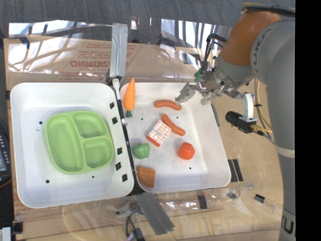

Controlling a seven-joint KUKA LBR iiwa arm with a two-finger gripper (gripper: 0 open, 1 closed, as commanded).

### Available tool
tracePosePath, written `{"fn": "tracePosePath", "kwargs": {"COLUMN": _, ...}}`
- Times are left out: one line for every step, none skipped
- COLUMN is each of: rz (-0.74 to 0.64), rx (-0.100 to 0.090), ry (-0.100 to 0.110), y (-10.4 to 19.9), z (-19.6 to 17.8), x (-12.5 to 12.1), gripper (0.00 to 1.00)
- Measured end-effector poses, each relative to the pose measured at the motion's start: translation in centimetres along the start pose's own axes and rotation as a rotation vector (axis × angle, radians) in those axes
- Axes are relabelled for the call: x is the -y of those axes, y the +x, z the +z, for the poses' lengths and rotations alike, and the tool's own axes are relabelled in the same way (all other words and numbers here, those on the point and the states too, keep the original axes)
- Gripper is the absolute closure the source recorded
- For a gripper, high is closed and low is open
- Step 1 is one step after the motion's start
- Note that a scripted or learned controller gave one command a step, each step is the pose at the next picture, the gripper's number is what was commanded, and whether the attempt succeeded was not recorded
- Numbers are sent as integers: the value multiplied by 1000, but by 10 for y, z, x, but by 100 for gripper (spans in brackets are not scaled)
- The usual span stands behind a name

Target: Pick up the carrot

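We see two white bins side by side on the bench. The left bin [30, 149] holds a green divided plate [80, 141] lying flat near its middle. The right bin [213, 154] holds the toy food.

The carrot [130, 94] lies at the upper left corner of the right bin, just beside the wall that the two bins share. Its orange body points up toward the far edge and its green stub points down. Nothing touches it.

To its right lie two sausages: one sausage [167, 104] rests almost level near the far wall, and the second sausage [173, 125] lies slanted below it. Near the slanted one sits a red and white checked block [159, 133]. A green pepper [141, 150] sits close to the shared wall, a waffle [146, 175] lies by the near edge, and a red tomato [186, 151] rests well to the right of the pepper.

The arm [266, 44] reaches in from the right. Its gripper [194, 94] hangs above the upper right part of the right bin, near the level sausage and well apart from the carrot. We see its two fingers spread apart, with nothing between them.
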State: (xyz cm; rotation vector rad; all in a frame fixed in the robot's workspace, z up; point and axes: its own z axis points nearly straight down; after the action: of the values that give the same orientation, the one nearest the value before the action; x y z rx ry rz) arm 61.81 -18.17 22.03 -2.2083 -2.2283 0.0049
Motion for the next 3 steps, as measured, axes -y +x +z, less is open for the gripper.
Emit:
{"fn": "tracePosePath", "kwargs": {"rz": -228, "rx": 2, "ry": -6, "y": 90, "z": -58, "x": -26, "gripper": 0}}
{"fn": "tracePosePath", "kwargs": {"rz": -564, "rx": 2, "ry": -1, "y": 110, "z": -10, "x": -39, "gripper": 0}}
{"fn": "tracePosePath", "kwargs": {"rz": -577, "rx": 0, "ry": 2, "y": 79, "z": 116, "x": -39, "gripper": 0}}
